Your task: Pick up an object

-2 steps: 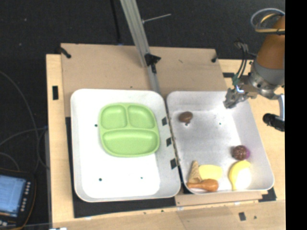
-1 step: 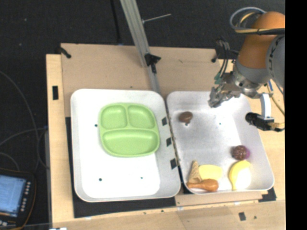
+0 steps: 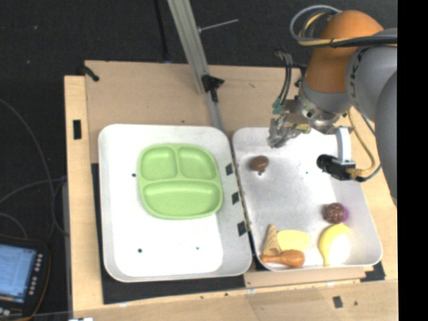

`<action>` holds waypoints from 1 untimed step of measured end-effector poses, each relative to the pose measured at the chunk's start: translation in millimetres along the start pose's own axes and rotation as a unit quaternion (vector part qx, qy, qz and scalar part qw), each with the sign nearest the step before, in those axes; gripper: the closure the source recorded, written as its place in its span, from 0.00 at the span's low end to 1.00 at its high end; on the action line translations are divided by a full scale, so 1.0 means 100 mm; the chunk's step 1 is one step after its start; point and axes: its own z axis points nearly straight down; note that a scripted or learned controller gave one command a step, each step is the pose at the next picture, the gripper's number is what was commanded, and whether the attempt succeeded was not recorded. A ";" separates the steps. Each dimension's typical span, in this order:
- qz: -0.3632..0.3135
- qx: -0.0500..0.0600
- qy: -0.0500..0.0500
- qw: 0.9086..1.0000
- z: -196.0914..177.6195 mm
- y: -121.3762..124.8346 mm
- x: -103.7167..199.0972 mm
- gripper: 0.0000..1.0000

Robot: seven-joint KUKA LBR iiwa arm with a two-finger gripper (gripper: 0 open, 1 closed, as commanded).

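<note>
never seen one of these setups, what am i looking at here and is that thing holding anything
This is one camera fixed above a bench, looking down at a slant. The grey and orange machine coming in from the right is a robot arm; its job is to pick up an object. Its hand hangs over the far end of the right bin, with nothing seen between its fingers. That bin holds a brown piece, a dark red ball, a yellow fruit, a yellow slab, a cone and an orange piece. The left bin holds a green divided plate.
</note>
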 end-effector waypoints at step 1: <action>0.000 -0.001 0.000 1.000 -0.20 0.09 0.52 1.00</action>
